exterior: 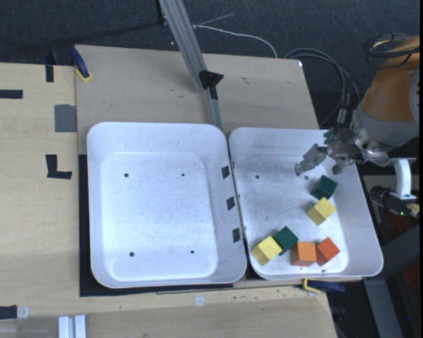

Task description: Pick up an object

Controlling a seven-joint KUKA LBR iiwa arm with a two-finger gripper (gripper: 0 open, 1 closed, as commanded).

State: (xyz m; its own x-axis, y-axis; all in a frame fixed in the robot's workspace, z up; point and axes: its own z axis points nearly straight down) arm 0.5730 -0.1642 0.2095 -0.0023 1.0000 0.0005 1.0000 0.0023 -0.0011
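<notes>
End effector (316, 159) over upper part of right bin (268, 153), fingers spread wide, holding nothing. Green block (325, 186) just below it, yellow block (321, 210) beneath that. Along bin's lower edge: yellow (268, 248), green (286, 238), orange (305, 253), red (327, 249) blocks. Left bin (155, 136) alongside.

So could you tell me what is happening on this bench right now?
A robot arm's gripper hangs over the right bin, just above a dark green block. It holds nothing. Six blocks lie in that bin: two green, two yellow, an orange block and a red block. The left bin sits alongside.
</notes>
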